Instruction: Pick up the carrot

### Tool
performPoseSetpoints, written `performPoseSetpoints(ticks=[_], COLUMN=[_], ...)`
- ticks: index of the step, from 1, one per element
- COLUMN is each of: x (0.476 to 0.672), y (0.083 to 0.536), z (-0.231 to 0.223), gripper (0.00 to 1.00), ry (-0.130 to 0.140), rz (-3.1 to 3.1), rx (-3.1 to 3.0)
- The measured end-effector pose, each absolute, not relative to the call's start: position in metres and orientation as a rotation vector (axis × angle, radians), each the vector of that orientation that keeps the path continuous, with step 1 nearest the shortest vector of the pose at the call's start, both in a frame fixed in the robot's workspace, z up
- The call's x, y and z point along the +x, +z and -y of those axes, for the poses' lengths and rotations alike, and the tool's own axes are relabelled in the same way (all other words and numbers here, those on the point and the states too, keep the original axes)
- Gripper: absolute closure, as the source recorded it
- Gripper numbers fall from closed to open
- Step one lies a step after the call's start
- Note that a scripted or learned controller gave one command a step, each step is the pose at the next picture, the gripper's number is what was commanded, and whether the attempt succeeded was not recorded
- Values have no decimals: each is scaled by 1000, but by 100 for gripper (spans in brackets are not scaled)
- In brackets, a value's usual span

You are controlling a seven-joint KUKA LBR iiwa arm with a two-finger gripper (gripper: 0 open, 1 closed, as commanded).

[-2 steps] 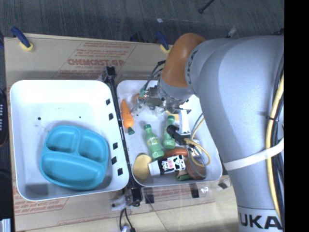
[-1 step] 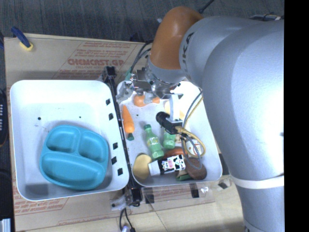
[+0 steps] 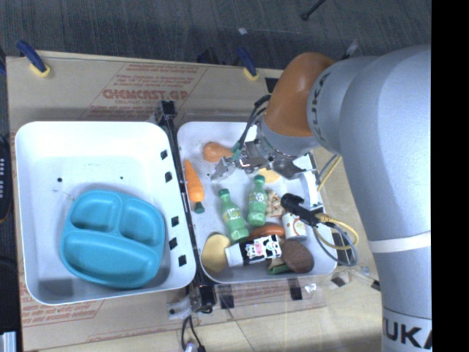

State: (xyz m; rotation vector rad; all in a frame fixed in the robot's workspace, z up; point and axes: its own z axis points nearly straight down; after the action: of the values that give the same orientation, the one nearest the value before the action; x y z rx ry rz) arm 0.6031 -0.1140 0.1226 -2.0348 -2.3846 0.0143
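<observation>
The carrot (image 3: 193,184) is orange with a green stub at its near end. It lies lengthwise along the left wall of the right bin (image 3: 192,133). My gripper (image 3: 231,166) hangs over the far middle of that bin, a short way right of the carrot and apart from it. Its fingers are open with nothing between them. The grey arm with its orange band reaches in from the right and hides the bin's far right part.
Two green bottles (image 3: 233,215) (image 3: 256,200) lie just right of the carrot. An orange round fruit (image 3: 213,151) sits beside the gripper. A white bottle (image 3: 253,250), a brown item (image 3: 297,255) and a yellow piece (image 3: 215,248) crowd the near end. The left bin (image 3: 44,145) holds a blue divided tray (image 3: 113,237).
</observation>
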Motion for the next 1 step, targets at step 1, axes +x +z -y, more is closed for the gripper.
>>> performPoseSetpoints(ticks=[1], x=[644], y=[92], z=[102], gripper=[0], ry=[8], rz=[2182], rx=[-2256])
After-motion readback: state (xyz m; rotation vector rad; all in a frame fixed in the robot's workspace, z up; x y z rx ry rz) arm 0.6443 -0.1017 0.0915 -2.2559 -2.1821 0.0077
